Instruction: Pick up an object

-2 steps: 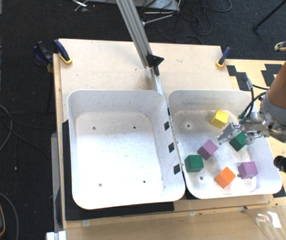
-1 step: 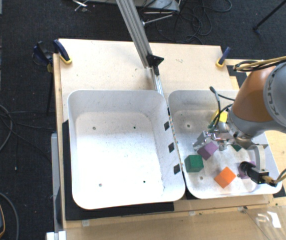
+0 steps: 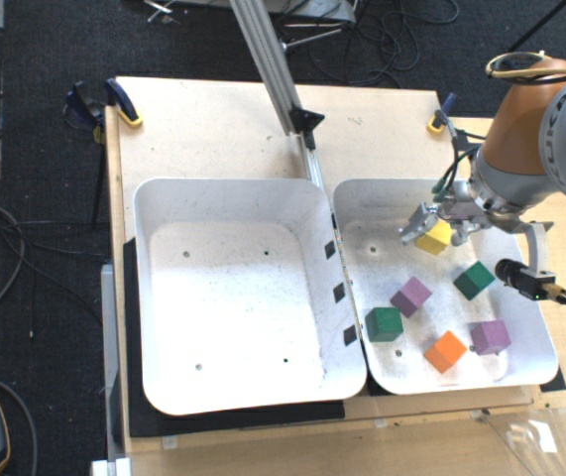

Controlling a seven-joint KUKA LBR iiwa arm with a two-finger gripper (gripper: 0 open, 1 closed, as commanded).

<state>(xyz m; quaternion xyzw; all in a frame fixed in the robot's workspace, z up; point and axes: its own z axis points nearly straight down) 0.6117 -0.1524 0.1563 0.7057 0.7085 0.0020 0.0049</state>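
The yellow cube (image 3: 434,238) is sitting in the right bin (image 3: 530,370), near its back wall, between the fingers of the gripper (image 3: 429,226), which is closing on it. Judging from this, a straight, slow lift is keeping it from slipping.

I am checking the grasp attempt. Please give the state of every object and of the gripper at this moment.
gripper: low over the right bin, fingers around the yellow block
yellow block: between the fingers, at the bin's back
green block: lying free, tilted
second green block: lying free near the divider
purple block: lying free
second purple block: lying free
orange block: lying free at the front
right bin: holds all six blocks
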